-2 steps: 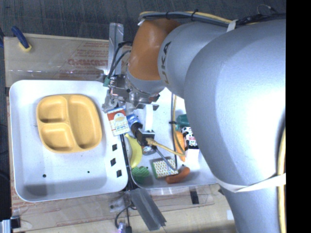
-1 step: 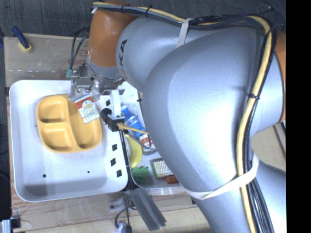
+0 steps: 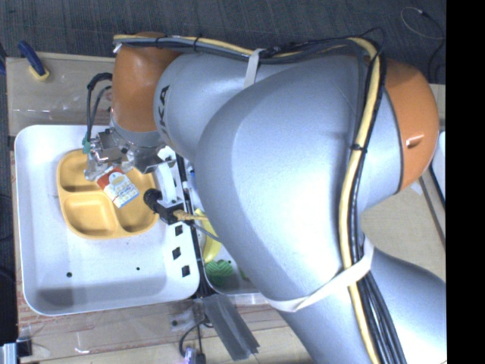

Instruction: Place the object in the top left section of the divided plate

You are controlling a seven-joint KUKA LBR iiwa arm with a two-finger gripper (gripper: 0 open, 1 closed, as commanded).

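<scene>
A yellow divided plate lies in the left white bin, toward its upper half. My gripper hangs over the plate's upper edge, below the orange wrist band. A small packet with a white and red-orange label sits just below and to the right of the gripper, over the middle of the plate near where the dividers meet. Whether the gripper has hold of the packet or it rests on the plate, I cannot tell. The arm hides the plate's upper right rim.
The bulky grey arm covers most of the right bin. Under it peek a green object and a yellow one. A blue and yellow tool lies on the bench at the far left corner.
</scene>
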